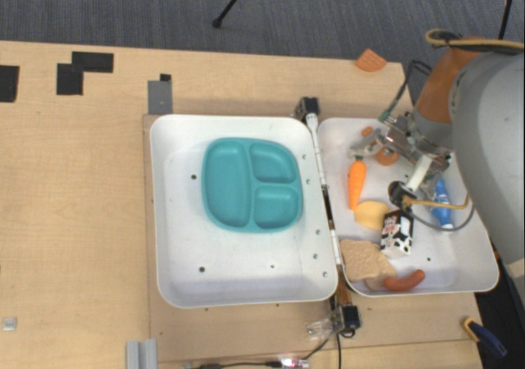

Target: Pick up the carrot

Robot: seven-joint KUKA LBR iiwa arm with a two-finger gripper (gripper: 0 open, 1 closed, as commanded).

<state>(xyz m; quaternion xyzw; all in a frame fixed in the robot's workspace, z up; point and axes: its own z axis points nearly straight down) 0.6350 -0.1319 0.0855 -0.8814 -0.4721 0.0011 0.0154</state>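
Note:
The carrot (356, 183) is orange with a green tip and lies roughly upright in the picture, near the left wall of the right bin (459, 273). My gripper (372, 137) hovers over the far part of that bin, just beyond and to the right of the carrot's top end. Its fingers (362, 148) are spread open with nothing between them. The grey arm with its orange band (443, 84) comes in from the right and hides the bin's right side.
Around the carrot lie a small orange piece (385, 157), a yellow lemon (371, 213), a black-and-white item (399, 233), a blue item (441, 198), a bread slice (361, 259) and a sausage (404, 280). The left bin (176, 277) holds a teal divided plate (250, 184).

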